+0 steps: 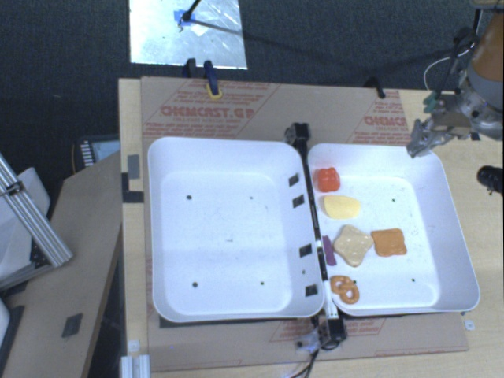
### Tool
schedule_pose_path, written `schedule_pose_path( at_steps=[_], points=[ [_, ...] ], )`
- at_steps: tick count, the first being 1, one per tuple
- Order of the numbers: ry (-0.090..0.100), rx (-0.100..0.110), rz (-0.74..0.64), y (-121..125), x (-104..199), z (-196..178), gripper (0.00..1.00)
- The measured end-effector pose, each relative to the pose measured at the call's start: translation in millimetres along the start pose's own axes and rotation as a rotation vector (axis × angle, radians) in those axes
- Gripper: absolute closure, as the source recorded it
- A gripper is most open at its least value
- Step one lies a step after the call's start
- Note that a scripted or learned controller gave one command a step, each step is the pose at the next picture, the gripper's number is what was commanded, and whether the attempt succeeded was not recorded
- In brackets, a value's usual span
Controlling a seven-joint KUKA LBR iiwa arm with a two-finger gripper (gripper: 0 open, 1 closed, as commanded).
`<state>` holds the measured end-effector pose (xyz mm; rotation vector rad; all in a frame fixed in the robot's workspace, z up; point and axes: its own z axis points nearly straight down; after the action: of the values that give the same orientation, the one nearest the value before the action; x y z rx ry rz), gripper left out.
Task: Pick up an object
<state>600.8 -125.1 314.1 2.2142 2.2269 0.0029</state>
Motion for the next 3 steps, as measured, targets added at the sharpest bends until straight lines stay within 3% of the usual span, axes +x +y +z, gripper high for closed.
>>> schedule_pose_path(
  at_steps=[1, 2, 3],
  points=[
    [-0.003, -0.009, 0.006, -48.0, -6.7, -96.4, 1.0],
    [-0.003, -0.01, 0.007, -115.6, -21.6, -175.4, 1.0],
    [-0.006, -0.006, 0.007, -114.3, -83.4, -224.3, 1.0]
  ],
)
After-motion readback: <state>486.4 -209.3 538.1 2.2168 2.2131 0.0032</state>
